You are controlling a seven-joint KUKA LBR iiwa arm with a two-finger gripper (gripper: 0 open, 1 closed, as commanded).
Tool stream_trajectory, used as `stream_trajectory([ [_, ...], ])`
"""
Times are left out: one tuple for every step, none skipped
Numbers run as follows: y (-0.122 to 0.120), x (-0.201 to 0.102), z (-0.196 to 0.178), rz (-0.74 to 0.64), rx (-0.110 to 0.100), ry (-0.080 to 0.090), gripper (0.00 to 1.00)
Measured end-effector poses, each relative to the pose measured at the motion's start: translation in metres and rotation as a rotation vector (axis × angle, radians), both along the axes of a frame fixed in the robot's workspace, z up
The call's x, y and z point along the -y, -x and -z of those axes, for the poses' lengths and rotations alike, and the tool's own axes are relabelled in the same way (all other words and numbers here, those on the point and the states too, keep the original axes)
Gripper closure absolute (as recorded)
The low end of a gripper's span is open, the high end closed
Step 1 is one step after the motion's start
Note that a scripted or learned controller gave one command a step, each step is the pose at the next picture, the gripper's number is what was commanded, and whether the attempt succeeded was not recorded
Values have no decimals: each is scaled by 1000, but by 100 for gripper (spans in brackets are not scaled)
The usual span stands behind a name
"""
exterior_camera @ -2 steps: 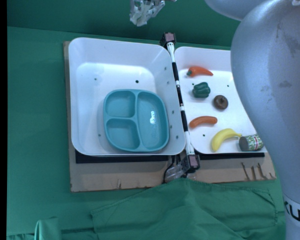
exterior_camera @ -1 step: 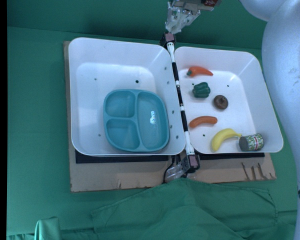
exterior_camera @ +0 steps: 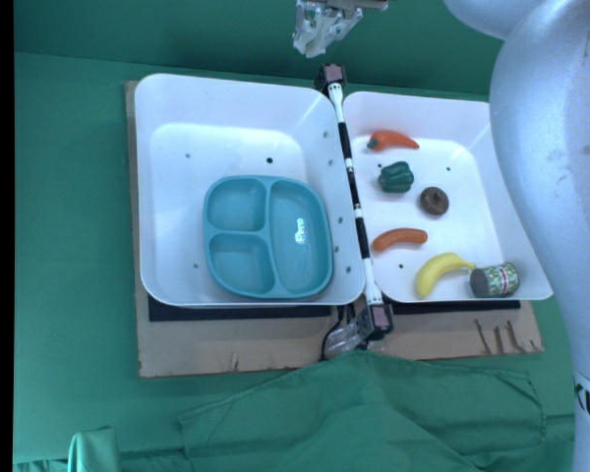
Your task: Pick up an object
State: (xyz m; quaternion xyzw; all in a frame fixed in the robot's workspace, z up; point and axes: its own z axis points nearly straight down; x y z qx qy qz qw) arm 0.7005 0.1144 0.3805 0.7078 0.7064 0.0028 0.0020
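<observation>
My gripper (exterior_camera: 315,39) hangs high at the top of the view, above the far end of the divider between the two bins, with nothing between its fingers. The right bin (exterior_camera: 516,126) holds an orange chili pepper (exterior_camera: 391,141), a green bell pepper (exterior_camera: 395,177), a brown doughnut (exterior_camera: 434,202), an orange sausage (exterior_camera: 399,239), a yellow banana (exterior_camera: 441,271) and a small can (exterior_camera: 496,280) lying on its side. All of them lie well below and to the right of the gripper.
A teal three-compartment plate (exterior_camera: 267,236) lies in the left bin (exterior_camera: 177,116). A black-and-white striped rod (exterior_camera: 352,190) runs along the seam between the bins. Green cloth (exterior_camera: 364,411) bunches at the front. My grey arm (exterior_camera: 556,165) covers the right side.
</observation>
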Motion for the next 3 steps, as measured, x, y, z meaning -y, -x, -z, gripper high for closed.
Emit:
stream_trajectory([
  [0, -53, 29, 0, -5, 0, 100],
  [0, -55, 11, 0, -1, -1, 100],
  [46, -40, 26, 1, -4, -1, 100],
])
